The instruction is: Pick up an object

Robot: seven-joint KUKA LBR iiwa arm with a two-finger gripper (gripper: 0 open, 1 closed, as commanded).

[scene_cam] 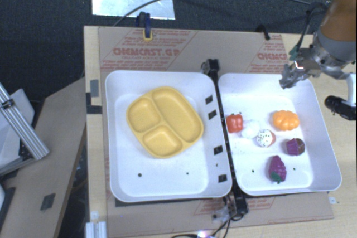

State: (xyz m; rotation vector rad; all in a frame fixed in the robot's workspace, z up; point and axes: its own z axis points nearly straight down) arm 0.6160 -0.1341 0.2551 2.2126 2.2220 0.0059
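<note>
Toys lie in the right bin [318, 120]: an orange pumpkin [285, 120], a red pepper [235, 122], a speckled white ball [265, 138], a small purple piece [295, 146] and a bigger purple fruit [276, 168]. The gripper [291, 76] hangs over that bin's far edge, apart from them all, carrying nothing; whether it is spread or closed cannot be told. A yellow divided tray [164, 121] sits in the left bin [120, 175].
</note>
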